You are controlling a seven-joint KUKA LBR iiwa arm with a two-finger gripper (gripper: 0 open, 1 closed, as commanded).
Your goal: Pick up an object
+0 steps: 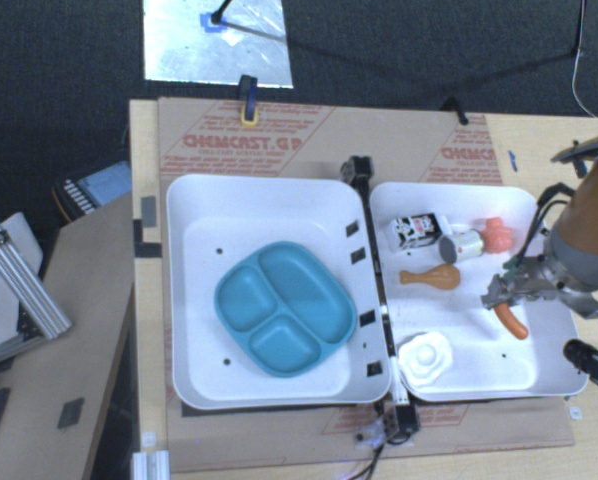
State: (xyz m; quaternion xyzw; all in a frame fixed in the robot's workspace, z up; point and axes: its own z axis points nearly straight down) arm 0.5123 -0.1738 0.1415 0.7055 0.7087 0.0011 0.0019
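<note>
The right bin (539,373) holds several small things. An orange sausage-shaped piece (514,323) lies at its right side, and my gripper (506,293) hovers right over its upper end, partly hiding it. I cannot see whether the gripper touches it. To the left lies a brown drumstick-shaped piece (431,277). Further back are a black-and-white carton (416,231), a silver can (463,245) and a pink piece (497,235). A white round item (424,357) sits at the front left corner of this bin.
The left bin (194,268) holds a blue divided plate (284,308). A black divider (369,268) runs between the two bins. The arm's grey body (589,238) covers the right bin's right rim.
</note>
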